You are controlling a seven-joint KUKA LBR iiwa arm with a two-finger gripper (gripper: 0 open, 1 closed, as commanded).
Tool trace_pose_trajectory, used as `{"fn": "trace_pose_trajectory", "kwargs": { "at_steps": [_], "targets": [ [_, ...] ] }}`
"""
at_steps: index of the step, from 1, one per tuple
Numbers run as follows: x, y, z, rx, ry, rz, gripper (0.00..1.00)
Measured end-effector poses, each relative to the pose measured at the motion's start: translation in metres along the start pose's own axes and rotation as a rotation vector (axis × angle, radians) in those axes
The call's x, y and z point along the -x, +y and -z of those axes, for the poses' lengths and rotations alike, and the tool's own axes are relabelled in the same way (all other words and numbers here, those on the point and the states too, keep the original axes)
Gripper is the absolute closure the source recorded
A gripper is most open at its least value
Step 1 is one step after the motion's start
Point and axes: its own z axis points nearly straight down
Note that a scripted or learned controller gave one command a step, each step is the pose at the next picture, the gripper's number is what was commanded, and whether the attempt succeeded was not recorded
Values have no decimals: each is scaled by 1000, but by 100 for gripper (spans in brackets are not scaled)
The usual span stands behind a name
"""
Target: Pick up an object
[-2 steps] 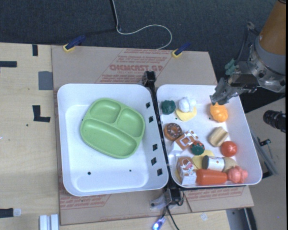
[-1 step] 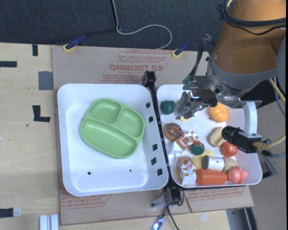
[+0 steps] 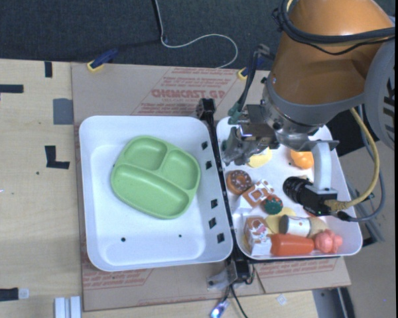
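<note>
I see two bins side by side, touching along the middle. The left bin (image 3: 99, 244) has one divided plate (image 3: 156, 175) lying in it, a bit toward the back. The right bin (image 3: 341, 177) holds a heap of small toys (image 3: 278, 220) (most crowd its front half). My gripper (image 3: 242, 143) hangs over the back left part of the right bin, just beside the middle wall.

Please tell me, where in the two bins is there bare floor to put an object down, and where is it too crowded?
In the left bin, bare white floor runs below the green divided plate to the near wall, plus a strip along the far wall. The right bin is crowded: toys fill its near half, and the gripper hangs over its far left corner.
</note>
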Motion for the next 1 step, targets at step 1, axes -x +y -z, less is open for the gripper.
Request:
{"fn": "trace_pose_trajectory", "kwargs": {
  "at_steps": [1],
  "targets": [
    [-32, -2, 32, 1, -1, -3, 100]
  ]
}}
